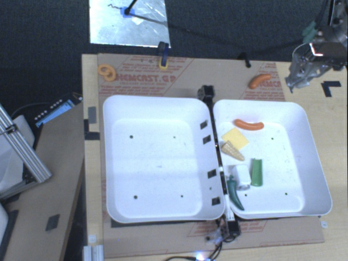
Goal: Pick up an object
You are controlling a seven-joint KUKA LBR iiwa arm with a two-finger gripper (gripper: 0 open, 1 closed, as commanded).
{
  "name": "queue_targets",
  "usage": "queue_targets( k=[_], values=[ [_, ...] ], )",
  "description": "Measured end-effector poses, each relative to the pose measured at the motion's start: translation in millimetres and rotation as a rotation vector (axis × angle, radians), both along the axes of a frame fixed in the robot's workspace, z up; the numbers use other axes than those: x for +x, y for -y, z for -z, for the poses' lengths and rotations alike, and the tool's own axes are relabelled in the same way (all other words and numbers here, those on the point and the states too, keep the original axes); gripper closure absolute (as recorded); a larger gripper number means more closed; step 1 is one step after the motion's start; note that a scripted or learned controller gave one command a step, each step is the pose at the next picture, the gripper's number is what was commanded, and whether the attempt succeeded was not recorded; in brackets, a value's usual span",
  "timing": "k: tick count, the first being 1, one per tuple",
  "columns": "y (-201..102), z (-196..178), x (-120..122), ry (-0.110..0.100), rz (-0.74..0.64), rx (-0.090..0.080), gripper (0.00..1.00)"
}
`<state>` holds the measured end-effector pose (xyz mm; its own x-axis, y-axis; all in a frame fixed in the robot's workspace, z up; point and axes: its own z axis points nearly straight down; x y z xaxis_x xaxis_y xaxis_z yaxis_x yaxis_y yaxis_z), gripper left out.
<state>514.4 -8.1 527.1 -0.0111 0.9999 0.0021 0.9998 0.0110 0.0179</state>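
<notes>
- beneath our camera, a cardboard-topped bench carries two white bins; the right bin holds a sausage, a yellow wedge, a cone and a green block.
- we judge the pick not yet begun: next comes choosing an object and descending over it.
- our gripper hangs outside the bins' far right corner, touching nothing; we cannot tell its spread.
</notes>
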Motion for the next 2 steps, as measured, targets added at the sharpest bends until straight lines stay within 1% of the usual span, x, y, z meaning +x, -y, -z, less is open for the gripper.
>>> queue_targets(
  k=[1,2],
  values=[
    [-38,2,-29,-0.015,0.003,-0.001,1.0],
    [-44,-8,-28,-0.015,0.006,-0.002,1.0]
  ],
)
